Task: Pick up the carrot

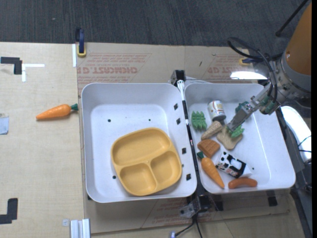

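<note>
2 carrots (pixel 212 172) (pixel 54 112), well apart.

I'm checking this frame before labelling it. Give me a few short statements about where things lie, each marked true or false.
1. An orange carrot lies in the right white bin. True.
2. The yellow divided plate sits in the right bin. False: it is in the left white bin.
3. A second orange carrot lies on the bench outside both bins. True.
4. The gripper hangs over the left bin. False: it is over the right bin, by the tan food pieces.
</note>
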`<state>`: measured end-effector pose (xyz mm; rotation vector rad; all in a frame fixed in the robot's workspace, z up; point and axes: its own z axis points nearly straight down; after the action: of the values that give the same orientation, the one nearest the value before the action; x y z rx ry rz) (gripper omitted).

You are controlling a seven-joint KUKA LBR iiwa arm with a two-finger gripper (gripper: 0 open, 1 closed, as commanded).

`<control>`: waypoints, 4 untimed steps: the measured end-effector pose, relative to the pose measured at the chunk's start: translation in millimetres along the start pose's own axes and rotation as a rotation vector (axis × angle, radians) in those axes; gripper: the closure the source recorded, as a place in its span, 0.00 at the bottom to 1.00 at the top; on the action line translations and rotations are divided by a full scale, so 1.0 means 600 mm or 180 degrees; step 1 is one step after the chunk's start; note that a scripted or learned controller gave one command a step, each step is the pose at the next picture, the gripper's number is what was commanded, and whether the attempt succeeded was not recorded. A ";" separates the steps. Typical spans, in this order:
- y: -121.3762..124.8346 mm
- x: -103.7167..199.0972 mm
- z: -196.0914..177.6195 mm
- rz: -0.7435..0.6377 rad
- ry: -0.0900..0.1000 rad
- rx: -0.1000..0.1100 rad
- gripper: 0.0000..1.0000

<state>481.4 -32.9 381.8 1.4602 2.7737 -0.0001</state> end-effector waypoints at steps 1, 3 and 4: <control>-0.012 -0.019 -0.176 -0.0950 -0.0021 -0.0019 0.00; -0.003 -0.025 -0.209 -0.0962 -0.0083 -0.0063 1.00; 0.044 0.069 0.007 -0.1543 0.0007 -0.0001 1.00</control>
<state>479.7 16.2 377.5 0.7522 3.0453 -0.0008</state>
